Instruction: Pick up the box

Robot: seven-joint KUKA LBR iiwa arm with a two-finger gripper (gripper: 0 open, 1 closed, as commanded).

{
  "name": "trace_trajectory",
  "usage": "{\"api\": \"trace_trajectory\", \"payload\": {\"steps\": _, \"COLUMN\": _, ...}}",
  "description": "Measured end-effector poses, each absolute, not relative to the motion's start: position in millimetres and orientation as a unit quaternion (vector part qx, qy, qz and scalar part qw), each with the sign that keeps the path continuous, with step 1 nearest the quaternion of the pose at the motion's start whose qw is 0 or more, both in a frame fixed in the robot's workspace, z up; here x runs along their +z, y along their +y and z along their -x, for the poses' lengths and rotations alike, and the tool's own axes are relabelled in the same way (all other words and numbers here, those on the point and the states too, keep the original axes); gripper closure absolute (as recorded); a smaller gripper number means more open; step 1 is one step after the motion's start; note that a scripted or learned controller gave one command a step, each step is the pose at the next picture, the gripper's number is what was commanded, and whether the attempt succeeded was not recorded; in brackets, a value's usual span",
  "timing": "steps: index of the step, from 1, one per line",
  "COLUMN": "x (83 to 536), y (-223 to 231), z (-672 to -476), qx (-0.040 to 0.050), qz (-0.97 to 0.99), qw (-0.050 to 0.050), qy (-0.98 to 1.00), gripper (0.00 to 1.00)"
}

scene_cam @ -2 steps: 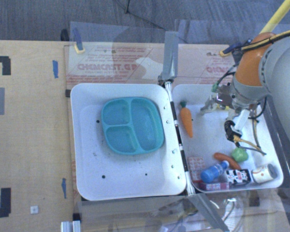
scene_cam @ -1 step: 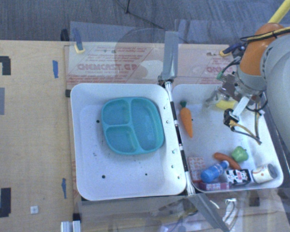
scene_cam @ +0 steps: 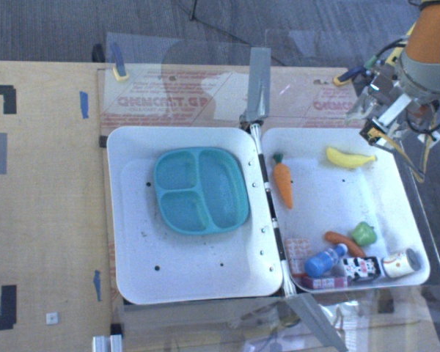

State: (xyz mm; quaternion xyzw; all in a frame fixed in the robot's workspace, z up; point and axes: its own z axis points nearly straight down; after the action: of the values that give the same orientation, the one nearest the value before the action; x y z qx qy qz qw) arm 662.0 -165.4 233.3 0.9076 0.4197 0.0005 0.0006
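Your grey two-finger gripper point(scene_cam: 372, 127) is hovering over the right white bin's point(scene_cam: 407, 196) far right corner; I cannot tell its state. Nothing is being held, so the pickup is remaining undone. The small black-and-white printed carton box point(scene_cam: 361, 269) is lying flat along the near edge, crowded between a blue bottle point(scene_cam: 324, 261) and a white cup point(scene_cam: 400, 263).

Even, bright overhead light; soft short shadows under the teal divided plastic plate point(scene_cam: 202, 190). Pale glare washes the clear sheet toward twelve o'clock; small items at five o'clock look slightly blurred
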Motion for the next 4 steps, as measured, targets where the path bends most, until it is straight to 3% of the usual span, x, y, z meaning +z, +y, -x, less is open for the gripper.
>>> {"api": "trace_trajectory", "payload": {"steps": 1, "x": 354, "y": -134, "z": -639.9, "qx": 0.0006, "qz": -0.907, "qw": 0.001, "qy": 0.421, "gripper": 0.0}}
{"api": "trace_trajectory", "payload": {"steps": 2, "x": 400, "y": -126, "z": -635.0, "qx": 0.0006, "qz": -0.935, "qw": 0.001, "qy": 0.354, "gripper": 0.0}}
{"api": "trace_trajectory", "payload": {"steps": 3, "x": 228, "y": -144, "z": -611.9, "qx": 0.0002, "qz": -0.92, "qw": 0.0, "qy": 0.393, "gripper": 0.0}}
{"api": "trace_trajectory", "payload": {"steps": 4, "x": 98, "y": -138, "z": -519.2, "qx": -0.0005, "qz": -0.92, "qw": -0.001, "qy": 0.393, "gripper": 0.0}}
